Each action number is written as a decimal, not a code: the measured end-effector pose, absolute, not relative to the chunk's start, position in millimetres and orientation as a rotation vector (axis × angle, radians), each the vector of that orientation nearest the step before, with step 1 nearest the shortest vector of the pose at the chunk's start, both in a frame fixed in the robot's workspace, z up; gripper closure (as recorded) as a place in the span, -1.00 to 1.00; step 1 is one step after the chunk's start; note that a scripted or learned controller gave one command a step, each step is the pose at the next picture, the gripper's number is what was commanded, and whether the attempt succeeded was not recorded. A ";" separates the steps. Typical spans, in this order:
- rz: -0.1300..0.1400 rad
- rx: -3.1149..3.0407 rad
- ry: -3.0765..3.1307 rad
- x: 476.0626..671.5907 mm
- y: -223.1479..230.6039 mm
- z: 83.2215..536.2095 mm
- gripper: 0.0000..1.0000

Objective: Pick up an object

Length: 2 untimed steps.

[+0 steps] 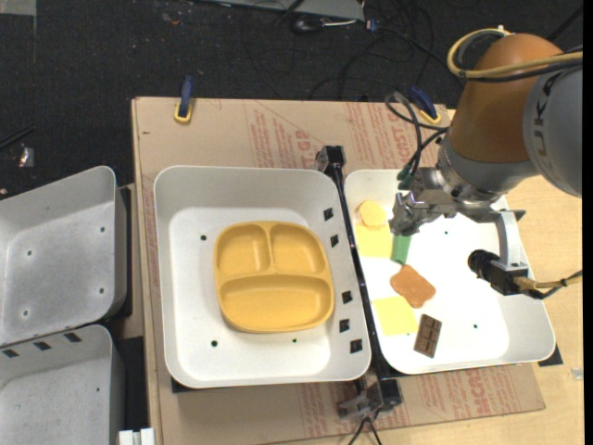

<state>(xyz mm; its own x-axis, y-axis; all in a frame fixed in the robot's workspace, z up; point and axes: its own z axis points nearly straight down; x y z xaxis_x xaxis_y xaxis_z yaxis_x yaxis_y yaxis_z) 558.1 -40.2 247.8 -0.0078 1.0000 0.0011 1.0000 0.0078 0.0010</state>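
You've got the pincer (405, 222) low in the right bin (528, 341), narrow, seemingly pinching the green block (400, 247) between the yellow pieces, so the grasp looks made but the lift is not yet done.

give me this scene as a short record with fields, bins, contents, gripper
left bin: holds a yellow divided tray
right bin: holds a green block, an orange piece, a brown bar, two pale yellow slabs and a small yellow round piece
gripper: over the right bin's upper left, at the green block's top
grasp: cannot tell
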 end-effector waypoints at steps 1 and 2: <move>-0.001 -2.211 -2.229 548.6 12.6 253.9 1.00; 0.000 -2.211 -2.229 540.4 60.8 255.7 1.00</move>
